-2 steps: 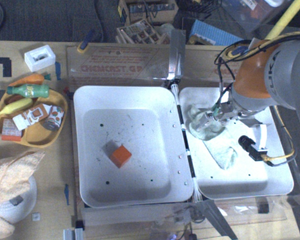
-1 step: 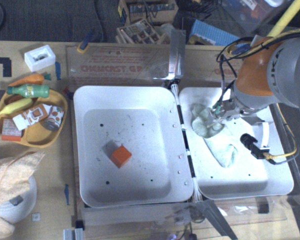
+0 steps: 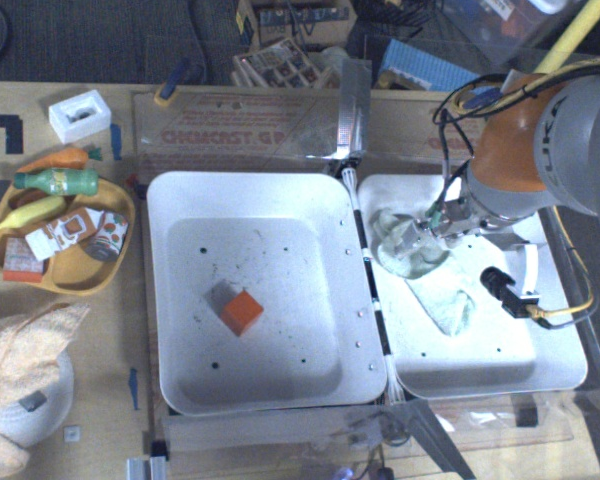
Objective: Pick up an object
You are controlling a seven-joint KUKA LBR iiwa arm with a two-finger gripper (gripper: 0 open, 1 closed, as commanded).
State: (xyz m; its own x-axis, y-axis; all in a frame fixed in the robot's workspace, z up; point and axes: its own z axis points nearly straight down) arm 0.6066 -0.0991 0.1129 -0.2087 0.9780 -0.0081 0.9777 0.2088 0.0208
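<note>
**Two bins, the arm low over the right one**

Two things about the gripper are plain: it sits low in the right bin, toward that bin's 10 o'clock corner, and glare and blur hide its tip. I cannot tell how far open it is, or whether it has hold of anything. Just at its 8 o'clock lies a clear, glassy object, close enough that contact cannot be ruled in or out. A second pale translucent piece lies at 6 o'clock of the gripper, near the bin's middle.

The left bin holds an orange block slightly toward 7 o'clock of its centre, with a small grey piece touching it at 10 o'clock. Dark specks dot the white floor there.

Both bins rest on a wooden bench. A clear panel with red lettering lies at 12 o'clock of the left bin. At 9 o'clock stands a yellow bowl of toy food, including a green bottle and a banana. A small white box sits at 12 o'clock of the bowl and a beige cloth at its 6 o'clock. Beyond the bench is dark carpet.
</note>
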